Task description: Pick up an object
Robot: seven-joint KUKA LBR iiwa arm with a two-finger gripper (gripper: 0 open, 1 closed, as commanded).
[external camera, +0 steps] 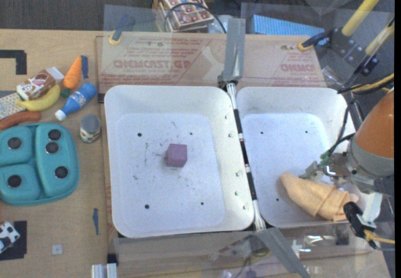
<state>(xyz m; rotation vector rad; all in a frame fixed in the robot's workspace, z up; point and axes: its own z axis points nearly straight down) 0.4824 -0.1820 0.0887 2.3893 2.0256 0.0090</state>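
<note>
Over the right bin [282, 139], jaws hang beside a tan lump [313, 196] (bread, perhaps); how open, cannot tell.

Grey arm [374, 159] at the right edge, orange band [381, 129] above the wrist, tool [331, 169] set low — angled leftward

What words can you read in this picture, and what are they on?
"CHEMCAST GP" (last letters unsure): red print on the left clear sheet.
"CHEMCAS", faint and cut off: the same print on the right clear sheet.
Too blurred to read: the snack packet, the bottle label, the patterned box.
</note>
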